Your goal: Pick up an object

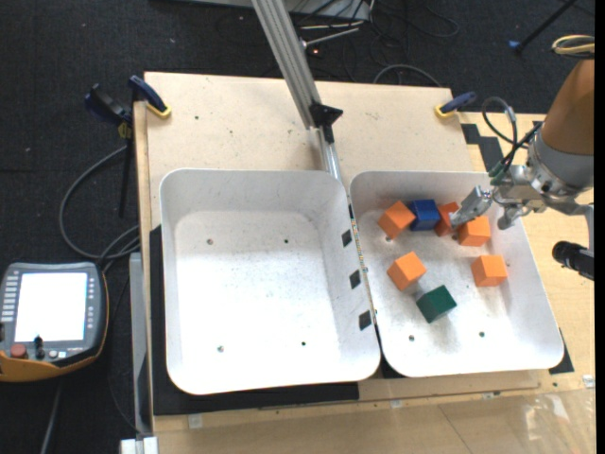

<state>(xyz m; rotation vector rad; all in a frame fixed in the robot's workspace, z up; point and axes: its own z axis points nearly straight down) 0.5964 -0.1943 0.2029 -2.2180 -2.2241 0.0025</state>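
Six blocks in the right bin, gripper down among them

Six small blocks lie in the right bin (529, 334), all in its upper and middle part. Four or five are orange: one (397, 218) near the bin's top left, touching a blue block (424, 214) just to its right; one (407, 270) near the middle; one (490, 270) toward the right wall; and one (475, 232) directly under the gripper (471, 208). A sliver of orange (447, 218) also shows between the blue block and the gripper, though whether it is a separate block is unclear. A dark green block (437, 303) sits just below the middle orange one.

The arm (567, 130) comes in from the right, its orange band above the grey wrist. The gripper hangs low over the upper part of the right bin, its tip just beside or touching the orange block below it. Whether its fingers are apart or together cannot be told, and no block is seen between them.

The left bin (180, 253) sits beside the right one, their rims meeting.
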